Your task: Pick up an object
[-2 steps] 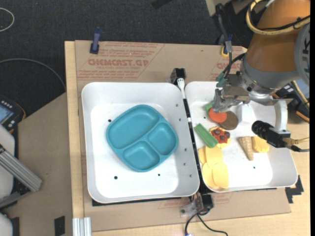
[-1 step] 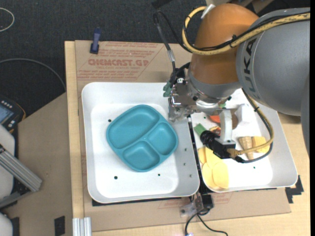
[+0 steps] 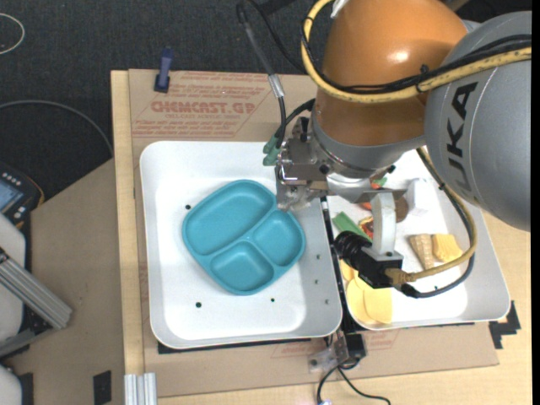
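A blue divided plate (image 3: 243, 236) lies in the left white bin (image 3: 169, 294). My gripper (image 3: 291, 194) hangs over the plate's upper right rim, close to the wall between the two bins. The arm's large orange and grey body hides much of the right bin (image 3: 481, 298). In that bin I see a yellow piece (image 3: 373, 300) at the front, a tan and yellow block (image 3: 434, 247), a green item (image 3: 345, 223) and a small orange-red item (image 3: 368, 224). A brown object (image 3: 413, 206) sits partly under the arm.
Both bins rest on a cardboard sheet (image 3: 211, 99) with red print. A blue clip (image 3: 163, 70) sits at its far left corner. Black cabling (image 3: 367, 261) hangs from the wrist over the right bin. Metal framing (image 3: 34, 298) stands off the bench at left.
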Tool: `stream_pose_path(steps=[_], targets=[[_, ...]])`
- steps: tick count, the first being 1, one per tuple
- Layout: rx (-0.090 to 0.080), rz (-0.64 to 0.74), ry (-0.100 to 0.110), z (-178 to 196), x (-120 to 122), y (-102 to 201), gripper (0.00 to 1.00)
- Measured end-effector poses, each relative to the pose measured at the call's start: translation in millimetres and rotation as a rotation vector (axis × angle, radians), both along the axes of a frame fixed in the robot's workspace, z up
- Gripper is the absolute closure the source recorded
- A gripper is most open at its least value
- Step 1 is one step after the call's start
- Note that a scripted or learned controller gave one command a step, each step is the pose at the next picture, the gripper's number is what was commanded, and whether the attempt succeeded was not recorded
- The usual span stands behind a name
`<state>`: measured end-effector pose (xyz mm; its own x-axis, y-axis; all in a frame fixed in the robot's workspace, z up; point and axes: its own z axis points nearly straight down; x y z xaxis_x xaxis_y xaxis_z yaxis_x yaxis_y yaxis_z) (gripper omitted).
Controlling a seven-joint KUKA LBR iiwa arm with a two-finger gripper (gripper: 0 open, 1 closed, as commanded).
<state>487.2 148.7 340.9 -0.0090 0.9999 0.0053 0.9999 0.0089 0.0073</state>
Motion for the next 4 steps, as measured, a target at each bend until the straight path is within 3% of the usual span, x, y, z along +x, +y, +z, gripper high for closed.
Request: stream_pose_path(steps=[1, 2, 3, 4], targets=[[-0.006, -0.014, 0.014, -33, -9, -44, 1.00], [-0.004, -0.007, 0.003, 2, -7, -32, 1.00], [-0.005, -0.007, 0.004, 11, -7, -32, 1.00], [-0.008, -0.015, 0.015, -48, -9, -81, 1.00]])
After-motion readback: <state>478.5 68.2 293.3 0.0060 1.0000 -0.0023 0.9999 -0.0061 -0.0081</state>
